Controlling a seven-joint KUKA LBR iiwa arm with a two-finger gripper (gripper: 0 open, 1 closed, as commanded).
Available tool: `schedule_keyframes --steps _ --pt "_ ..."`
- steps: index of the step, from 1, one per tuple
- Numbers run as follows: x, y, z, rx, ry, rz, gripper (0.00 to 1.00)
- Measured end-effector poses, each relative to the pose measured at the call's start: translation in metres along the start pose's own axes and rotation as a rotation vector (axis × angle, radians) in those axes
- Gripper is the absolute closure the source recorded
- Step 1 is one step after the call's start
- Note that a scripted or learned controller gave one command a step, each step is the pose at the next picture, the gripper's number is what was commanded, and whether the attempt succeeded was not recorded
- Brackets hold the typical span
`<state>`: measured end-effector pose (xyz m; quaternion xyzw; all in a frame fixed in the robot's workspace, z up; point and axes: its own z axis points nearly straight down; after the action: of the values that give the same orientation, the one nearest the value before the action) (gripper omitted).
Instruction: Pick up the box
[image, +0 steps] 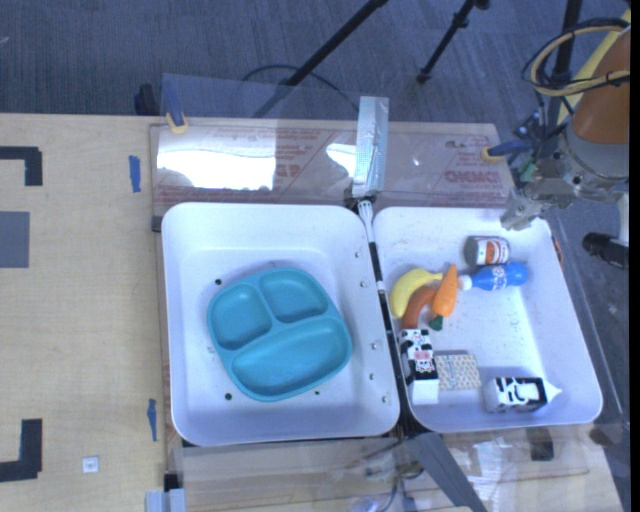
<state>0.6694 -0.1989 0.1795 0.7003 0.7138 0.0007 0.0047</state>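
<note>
A small flat box (458, 372) with a speckled top lies near the front of the right bin (570, 330). A black-and-white cow-print carton (419, 354) touches its left side, and a second one (520, 393) lies at its right. My gripper (523, 208) hangs over the bin's back right corner, well behind the box and apart from every object. The grey arm with its orange band (603, 112) comes in from the upper right.
A yellow banana (411, 289) and an orange carrot (445, 292) lie mid-bin, with a small can (487, 250) and a blue bottle (497, 277) behind them. The left bin (190, 250) holds a blue divided plate (279, 332). A metal divider (371, 150) stands behind the bins.
</note>
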Motion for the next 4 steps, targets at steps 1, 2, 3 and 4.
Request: schedule_keyframes --steps 1,2,3,4 --pt "0.002 -0.124 0.006 0.007 0.006 -0.089 1.00" --pt "0.034 -0.170 -0.083 0.003 0.005 -0.313 1.00" --pt "0.033 -0.169 -0.093 -0.002 0.002 -0.309 1.00" --pt "0.031 -0.168 -0.104 -0.005 -0.001 -0.306 1.00"
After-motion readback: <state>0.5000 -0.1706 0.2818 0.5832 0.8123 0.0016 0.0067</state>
